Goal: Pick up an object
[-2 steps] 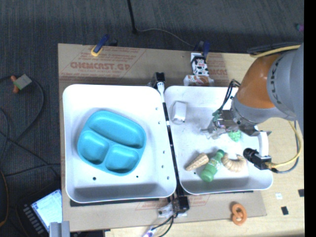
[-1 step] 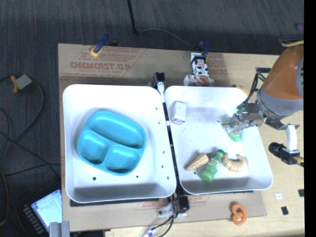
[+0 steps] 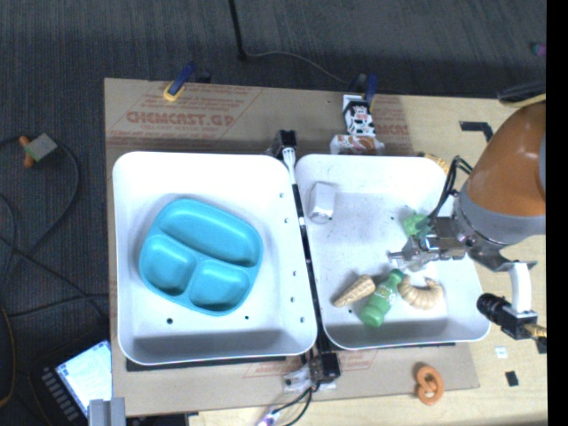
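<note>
Green bottle (image 3: 380,299) lies just below-left of your hand (image 3: 417,254), long axis slanting toward it; I cannot tell the hand's opening.

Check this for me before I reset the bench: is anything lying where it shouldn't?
Yes. A small orange ring-shaped piece lies on the board outside the right bin, below its near rim. The other small items sit inside that bin.

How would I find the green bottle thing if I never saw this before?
Look in the right-hand white bin, near its front edge. The green bottle lies tilted there, between a tan cone and a pale ring-shaped piece. It's the only bright green bottle shape.
</note>
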`<state>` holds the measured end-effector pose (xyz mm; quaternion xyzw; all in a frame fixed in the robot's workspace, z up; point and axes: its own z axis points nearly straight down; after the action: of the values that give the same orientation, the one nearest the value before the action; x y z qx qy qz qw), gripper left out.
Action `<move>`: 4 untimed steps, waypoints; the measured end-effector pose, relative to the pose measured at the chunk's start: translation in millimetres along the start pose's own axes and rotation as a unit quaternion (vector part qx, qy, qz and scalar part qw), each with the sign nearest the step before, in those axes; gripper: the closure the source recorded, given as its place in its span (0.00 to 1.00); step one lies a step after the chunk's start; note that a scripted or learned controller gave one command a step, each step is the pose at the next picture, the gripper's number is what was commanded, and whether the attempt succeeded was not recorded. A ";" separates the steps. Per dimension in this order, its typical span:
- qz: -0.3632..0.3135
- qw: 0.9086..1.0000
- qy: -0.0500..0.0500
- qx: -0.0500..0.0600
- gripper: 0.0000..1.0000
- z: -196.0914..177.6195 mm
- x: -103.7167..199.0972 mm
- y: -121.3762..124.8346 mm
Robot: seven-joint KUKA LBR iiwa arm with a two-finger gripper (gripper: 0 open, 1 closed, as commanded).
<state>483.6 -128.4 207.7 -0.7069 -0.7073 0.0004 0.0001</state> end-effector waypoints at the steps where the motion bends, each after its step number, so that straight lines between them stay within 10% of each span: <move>1: 0.000 1.000 0.000 0.000 1.00 20.2 36.2 73.2; 2: 0.001 1.000 -0.001 -0.001 1.00 -33.6 -24.2 20.4; 4: -0.001 1.000 0.000 0.000 1.00 -36.5 118.7 0.6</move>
<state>484.2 -9.7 244.2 -0.7064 -0.7078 -0.0001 0.0001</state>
